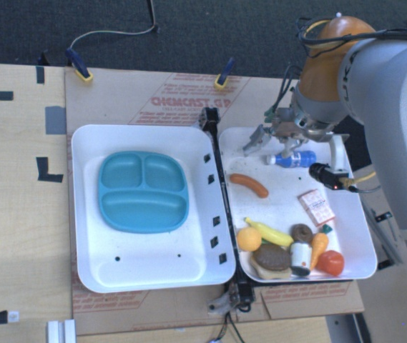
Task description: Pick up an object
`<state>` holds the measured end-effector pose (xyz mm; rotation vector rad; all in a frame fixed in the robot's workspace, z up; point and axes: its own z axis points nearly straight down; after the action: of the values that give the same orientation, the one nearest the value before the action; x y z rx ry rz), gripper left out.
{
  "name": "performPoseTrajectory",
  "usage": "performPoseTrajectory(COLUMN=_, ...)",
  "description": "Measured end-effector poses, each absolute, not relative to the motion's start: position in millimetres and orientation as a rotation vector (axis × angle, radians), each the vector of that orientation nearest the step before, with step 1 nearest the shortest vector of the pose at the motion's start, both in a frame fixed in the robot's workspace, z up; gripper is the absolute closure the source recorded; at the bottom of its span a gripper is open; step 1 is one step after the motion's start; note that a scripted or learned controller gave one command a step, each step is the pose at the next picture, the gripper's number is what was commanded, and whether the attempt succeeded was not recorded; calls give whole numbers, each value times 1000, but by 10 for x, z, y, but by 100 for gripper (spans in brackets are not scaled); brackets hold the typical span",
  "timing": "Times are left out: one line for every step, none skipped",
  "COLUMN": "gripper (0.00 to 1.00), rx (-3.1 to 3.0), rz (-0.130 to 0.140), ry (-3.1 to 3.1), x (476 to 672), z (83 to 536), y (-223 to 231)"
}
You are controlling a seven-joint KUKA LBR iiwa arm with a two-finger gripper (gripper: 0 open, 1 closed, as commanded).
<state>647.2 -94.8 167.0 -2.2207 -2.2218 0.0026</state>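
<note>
I see my gripper (269,145) with its 2 fingers spread, holding nothing, just at 9 o'clock of the blue bottle (294,160) lying in the right bin (364,227). I judge a descent here could miss or roll the bottle away.

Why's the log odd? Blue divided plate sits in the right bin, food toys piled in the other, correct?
Not quite. The camera view shows the blue divided plate in the left bin, by itself. The food toys, such as the hot dog and banana, lie in the right bin.
</note>
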Motion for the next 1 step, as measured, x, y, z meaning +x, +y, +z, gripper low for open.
performPoseTrajectory(gripper=0, rx=-2218, rz=1, ry=-2222, x=6312, z=1842, y=-441)
